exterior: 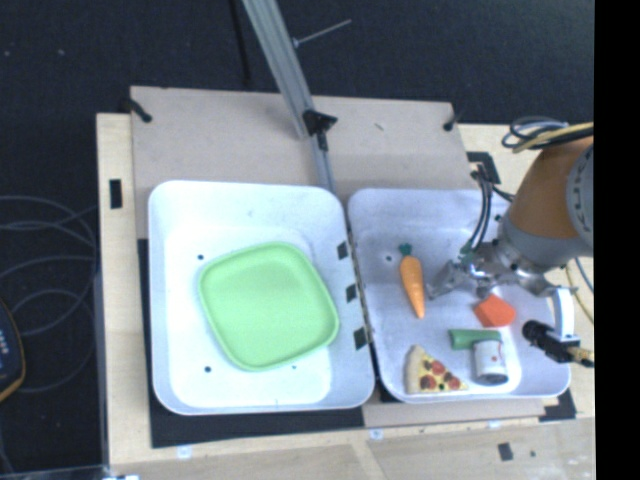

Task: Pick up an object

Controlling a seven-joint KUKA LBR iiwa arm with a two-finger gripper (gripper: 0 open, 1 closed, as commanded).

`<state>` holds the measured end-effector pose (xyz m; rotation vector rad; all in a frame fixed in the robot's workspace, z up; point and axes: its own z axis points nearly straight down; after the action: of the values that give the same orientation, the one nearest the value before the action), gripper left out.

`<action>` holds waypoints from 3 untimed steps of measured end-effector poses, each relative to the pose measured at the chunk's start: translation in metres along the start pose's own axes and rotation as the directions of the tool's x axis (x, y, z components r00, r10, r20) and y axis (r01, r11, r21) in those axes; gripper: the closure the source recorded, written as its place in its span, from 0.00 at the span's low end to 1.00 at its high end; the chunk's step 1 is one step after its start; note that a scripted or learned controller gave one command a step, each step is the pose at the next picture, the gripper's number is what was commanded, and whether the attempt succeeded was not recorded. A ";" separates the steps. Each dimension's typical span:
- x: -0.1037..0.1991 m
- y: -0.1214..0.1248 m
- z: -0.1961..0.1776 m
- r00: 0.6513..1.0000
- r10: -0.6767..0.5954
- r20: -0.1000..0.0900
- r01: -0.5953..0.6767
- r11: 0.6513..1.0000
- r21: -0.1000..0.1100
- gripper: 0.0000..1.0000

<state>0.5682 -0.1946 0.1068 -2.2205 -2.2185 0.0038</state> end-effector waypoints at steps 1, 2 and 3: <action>0.000 0.002 -0.013 1.000 0.000 0.000 0.000 1.000 -0.006 1.00; 0.003 0.001 -0.056 1.000 -0.001 0.001 0.001 1.000 -0.008 1.00; 0.005 0.004 -0.099 1.000 -0.001 0.001 0.001 1.000 -0.008 1.00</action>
<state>0.5729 -0.1901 0.2059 -2.2240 -2.2243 -0.0042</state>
